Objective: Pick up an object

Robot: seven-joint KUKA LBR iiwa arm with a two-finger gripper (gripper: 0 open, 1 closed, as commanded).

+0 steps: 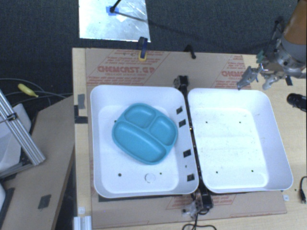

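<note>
A blue divided plate [144, 132] with three compartments lies flat in the left white bin [102, 176], near its middle. My gripper [257, 80] hangs above the far right corner of the right white bin [276, 143], well away from the plate. Its two fingers [245, 78] are spread apart with nothing between them. The arm with its orange band [294, 30] comes in from the upper right.
A black divider with clips [184, 123] runs between the two bins. A shiny metal sheet [114, 12] lies on the dark carpet beyond the bench. A small yellow-and-blue clamp [142, 49] sits at the bench's far edge. An aluminium frame [17, 133] stands at left.
</note>
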